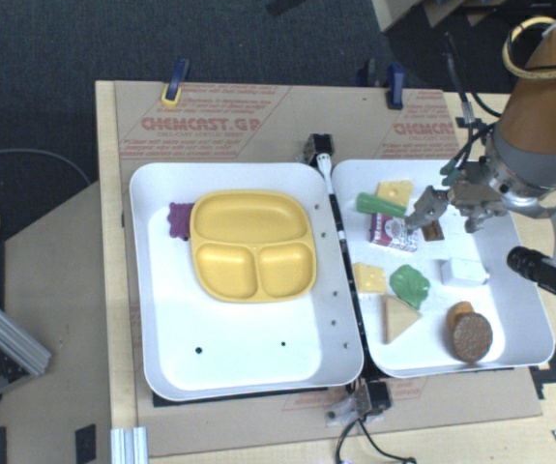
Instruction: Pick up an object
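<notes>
jaws (430,211) hang low in the right bin (539,341), whether apart or together cannot be told; wrapper (392,232) lies just left of them, brown block (434,230) directly beneath.

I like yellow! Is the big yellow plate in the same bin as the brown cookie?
No, the yellow plate sits in the left bin, while the brown cookie lies in the right bin.
</notes>
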`<state>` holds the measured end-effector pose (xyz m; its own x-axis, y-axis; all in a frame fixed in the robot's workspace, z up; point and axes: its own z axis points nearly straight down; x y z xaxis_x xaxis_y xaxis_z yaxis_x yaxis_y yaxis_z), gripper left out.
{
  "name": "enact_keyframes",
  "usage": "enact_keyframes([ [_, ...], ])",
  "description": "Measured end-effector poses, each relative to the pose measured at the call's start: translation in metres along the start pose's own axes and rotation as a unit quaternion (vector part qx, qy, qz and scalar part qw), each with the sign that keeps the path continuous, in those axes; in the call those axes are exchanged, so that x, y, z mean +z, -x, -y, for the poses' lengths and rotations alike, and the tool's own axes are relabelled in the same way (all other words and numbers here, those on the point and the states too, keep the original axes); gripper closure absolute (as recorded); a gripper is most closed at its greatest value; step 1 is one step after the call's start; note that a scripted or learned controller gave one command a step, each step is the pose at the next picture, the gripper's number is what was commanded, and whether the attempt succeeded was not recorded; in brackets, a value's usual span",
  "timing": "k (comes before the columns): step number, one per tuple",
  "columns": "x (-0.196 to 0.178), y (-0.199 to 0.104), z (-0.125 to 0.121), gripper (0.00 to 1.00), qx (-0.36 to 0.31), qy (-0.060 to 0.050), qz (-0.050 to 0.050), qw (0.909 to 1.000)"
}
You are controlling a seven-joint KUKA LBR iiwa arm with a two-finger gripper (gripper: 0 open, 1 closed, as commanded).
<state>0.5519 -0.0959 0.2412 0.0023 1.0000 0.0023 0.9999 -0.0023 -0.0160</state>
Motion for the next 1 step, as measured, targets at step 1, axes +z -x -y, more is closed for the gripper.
enact_keyframes([
  [1,-0.0070,-0.0003,-0.0023,0.00,-0.001,0.007,0.001,1.0000],
])
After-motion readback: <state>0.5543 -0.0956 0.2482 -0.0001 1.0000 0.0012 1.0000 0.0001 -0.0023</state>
